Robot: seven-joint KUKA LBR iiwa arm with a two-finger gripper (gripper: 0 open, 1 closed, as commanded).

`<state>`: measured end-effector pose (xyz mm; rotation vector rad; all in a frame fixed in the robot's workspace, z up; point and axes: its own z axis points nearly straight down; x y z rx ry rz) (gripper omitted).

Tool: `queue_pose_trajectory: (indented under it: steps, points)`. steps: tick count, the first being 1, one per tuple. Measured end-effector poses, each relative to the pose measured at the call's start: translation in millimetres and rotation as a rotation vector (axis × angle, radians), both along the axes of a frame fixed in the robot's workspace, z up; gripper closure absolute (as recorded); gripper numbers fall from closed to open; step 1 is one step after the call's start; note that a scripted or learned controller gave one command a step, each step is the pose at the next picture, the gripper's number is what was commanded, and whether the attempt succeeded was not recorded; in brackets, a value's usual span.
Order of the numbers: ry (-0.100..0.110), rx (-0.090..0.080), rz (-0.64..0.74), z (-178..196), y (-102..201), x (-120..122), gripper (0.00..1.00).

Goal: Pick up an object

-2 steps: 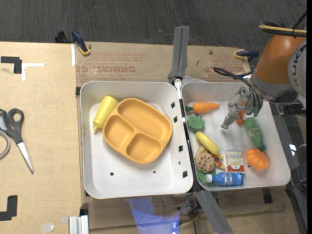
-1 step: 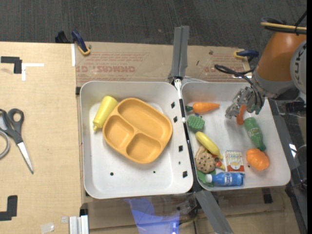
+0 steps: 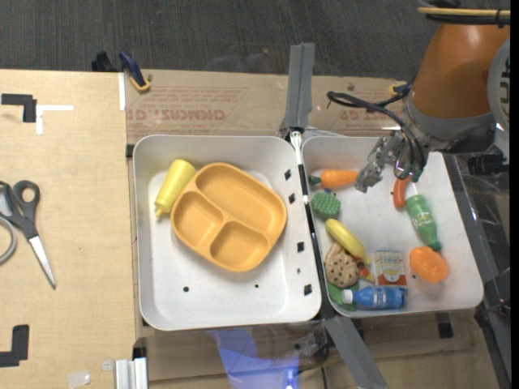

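Gripper (image 3: 366, 180) low over the right bin (image 3: 454, 294), near its far edge, just beside the toy carrot (image 3: 337, 178). Open or closed: cannot tell from this slant. Nothing visibly held.

Likely target, judging by nearness: the carrot, lying on its side along the far edge, close to the far left corner, green top toward the left wall. Probably light hollow plastic, stiff, smooth and a bit slippery; tapered, so liable to squirt out if pinched near the tip. Best taken across the thick middle, squarely, with the closing direction across its length. Not fragile.

Other candidates in the same bin: a red pepper (image 3: 400, 193) and green bottle (image 3: 422, 220) toward the right edge, an orange (image 3: 428, 264) nearer the near right corner, round and prone to roll. Along the left edge, a green bumpy piece (image 3: 326, 206) and a banana (image 3: 346, 237); toward the near left corner, a cookie (image 3: 340, 267), small carton (image 3: 389, 267) and blue bottle (image 3: 375, 298), crowded and touching.

Bin floor white, smooth and hard, offering little friction; a nudged carrot probably slides toward the left wall. Open floor in the middle of the bin, tight only by the left wall. Left bin (image 3: 154, 298) taken up by a yellow divided plate (image 3: 229, 215) and a yellow bottle (image 3: 173, 186) at its far left corner.
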<state>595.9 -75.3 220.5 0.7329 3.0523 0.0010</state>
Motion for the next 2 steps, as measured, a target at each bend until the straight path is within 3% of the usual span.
queue_pose_trajectory:
  steps: [1,2]
  points:
    - [0.001,-0.001,0.214,-77.2,-64.0,-41.6,1.00]
    - [0.001,0.000,0.215,-77.2,-63.8,-41.6,0.00]
